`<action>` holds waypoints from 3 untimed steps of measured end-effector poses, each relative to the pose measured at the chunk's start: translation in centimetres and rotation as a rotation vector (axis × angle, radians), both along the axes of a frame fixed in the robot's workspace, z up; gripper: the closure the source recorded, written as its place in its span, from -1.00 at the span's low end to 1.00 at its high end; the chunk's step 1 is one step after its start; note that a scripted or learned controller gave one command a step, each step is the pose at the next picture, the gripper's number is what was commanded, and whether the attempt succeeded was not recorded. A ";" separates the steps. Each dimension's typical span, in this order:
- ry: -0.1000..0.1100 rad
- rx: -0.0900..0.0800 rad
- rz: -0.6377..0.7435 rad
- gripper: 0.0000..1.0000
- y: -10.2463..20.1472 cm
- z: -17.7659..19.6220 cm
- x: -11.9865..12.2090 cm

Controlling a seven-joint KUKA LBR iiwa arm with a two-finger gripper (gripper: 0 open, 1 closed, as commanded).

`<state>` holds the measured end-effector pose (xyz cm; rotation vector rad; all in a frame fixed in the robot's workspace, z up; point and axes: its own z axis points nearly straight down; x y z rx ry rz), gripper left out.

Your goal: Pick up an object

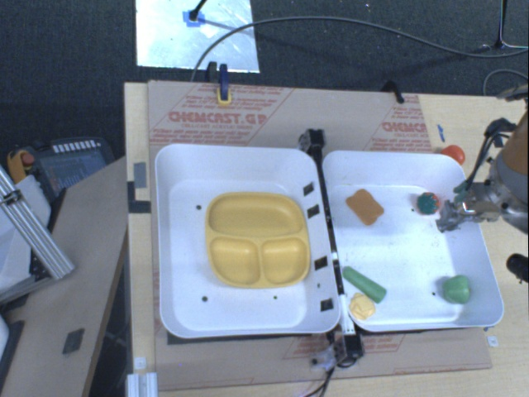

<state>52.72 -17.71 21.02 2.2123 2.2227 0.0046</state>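
Yellow piece [362, 307] hugs the right bin's [397, 162] near-left corner; gripper [450, 218] at its right rim, jaw state unclear.

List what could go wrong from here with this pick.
1. The hand sits at the right bin's right wall, so descending there may strike the rim.
2. The small teal-and-red object nearest it lies close to that wall, leaving little room for fingers.
3. The green cylinder and yellow piece touch, so grabbing one could drag the other.
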 end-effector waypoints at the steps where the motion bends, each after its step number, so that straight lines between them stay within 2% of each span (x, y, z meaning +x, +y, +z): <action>1: 0.000 0.000 0.000 1.00 0.0 5.2 0.2; 2: 0.003 0.002 0.004 1.00 5.8 3.9 0.6; 3: 0.004 0.003 0.005 1.00 10.9 4.5 0.3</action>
